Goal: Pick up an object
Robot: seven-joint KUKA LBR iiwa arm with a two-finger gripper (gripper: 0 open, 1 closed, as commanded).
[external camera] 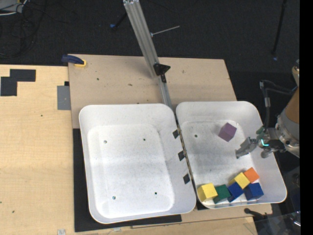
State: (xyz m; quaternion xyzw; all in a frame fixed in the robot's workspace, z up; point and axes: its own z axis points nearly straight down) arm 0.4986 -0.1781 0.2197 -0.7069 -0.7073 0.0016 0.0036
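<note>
Hovering tool (246, 148) (near purple block (227, 131))

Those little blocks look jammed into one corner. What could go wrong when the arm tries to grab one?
The blocks sit packed against the right bin's near rim, so the gripper might bump the wall or nudge neighbours instead of gripping one. The purple block lies alone but tilted, so it could slip.
</note>
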